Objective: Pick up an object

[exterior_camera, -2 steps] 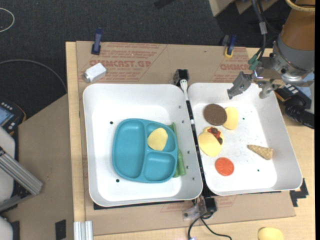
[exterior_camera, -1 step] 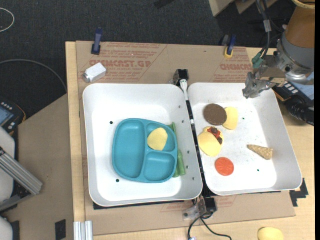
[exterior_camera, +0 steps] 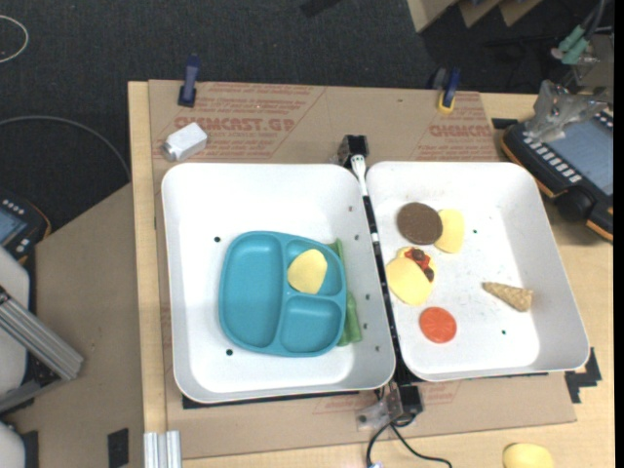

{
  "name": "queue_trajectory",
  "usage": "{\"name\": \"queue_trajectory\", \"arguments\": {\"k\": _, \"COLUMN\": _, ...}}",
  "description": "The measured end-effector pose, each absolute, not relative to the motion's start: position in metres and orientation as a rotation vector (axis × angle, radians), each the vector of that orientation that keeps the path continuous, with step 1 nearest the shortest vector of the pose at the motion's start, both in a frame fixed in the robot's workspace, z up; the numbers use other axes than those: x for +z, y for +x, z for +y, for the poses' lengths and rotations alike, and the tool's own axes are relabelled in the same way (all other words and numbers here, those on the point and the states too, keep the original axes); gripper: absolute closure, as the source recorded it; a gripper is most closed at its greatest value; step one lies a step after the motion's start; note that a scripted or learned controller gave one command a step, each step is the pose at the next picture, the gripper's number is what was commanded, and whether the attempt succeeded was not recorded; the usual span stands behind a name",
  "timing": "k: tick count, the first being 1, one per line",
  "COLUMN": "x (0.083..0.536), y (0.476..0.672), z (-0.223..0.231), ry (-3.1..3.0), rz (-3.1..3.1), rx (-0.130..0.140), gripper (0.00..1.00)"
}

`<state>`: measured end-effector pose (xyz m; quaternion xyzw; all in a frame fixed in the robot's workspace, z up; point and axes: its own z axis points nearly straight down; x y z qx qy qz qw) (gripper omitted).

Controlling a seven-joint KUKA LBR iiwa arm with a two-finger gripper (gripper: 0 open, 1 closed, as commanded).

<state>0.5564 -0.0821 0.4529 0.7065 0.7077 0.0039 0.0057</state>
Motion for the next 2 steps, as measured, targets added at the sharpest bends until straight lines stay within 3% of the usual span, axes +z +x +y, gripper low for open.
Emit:
{"name": "queue_trajectory", "arguments": {"k": 1, "x": 0.322, "y": 0.523, "z": -0.130, "ry": 2.236, "rz": 2.221, "rx": -0.013, "gripper": 1.00}}
{"name": "queue_trajectory", "arguments": {"k": 2, "x": 0.504, "y": 0.512, "z": -0.121, "ry": 2.206, "rz": 2.210, "rx": 0.020, "gripper": 1.00}}
